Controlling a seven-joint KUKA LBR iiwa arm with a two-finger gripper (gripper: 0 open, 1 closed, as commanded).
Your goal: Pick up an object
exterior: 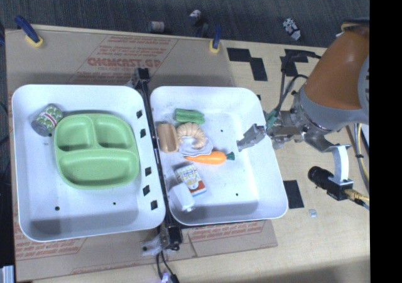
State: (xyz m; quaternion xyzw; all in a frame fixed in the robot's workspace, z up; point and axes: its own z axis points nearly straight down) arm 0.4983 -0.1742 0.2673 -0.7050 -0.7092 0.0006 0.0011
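Over the right bin [267, 149], near its right wall, your gripper [250, 138] is hanging with nothing between its fingers; whether they are spread or closed is too small to tell. Candidates are lying clustered at the bin's left: carrot [207, 158], croissant [192, 132], green pod [189, 116], carton [191, 180]. You are seeing the arm [333, 87] reaching in low, wrist angled toward the carrot, apparently lining up.

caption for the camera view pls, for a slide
Gripper above right bin near toy carrot; green tray in left bin.
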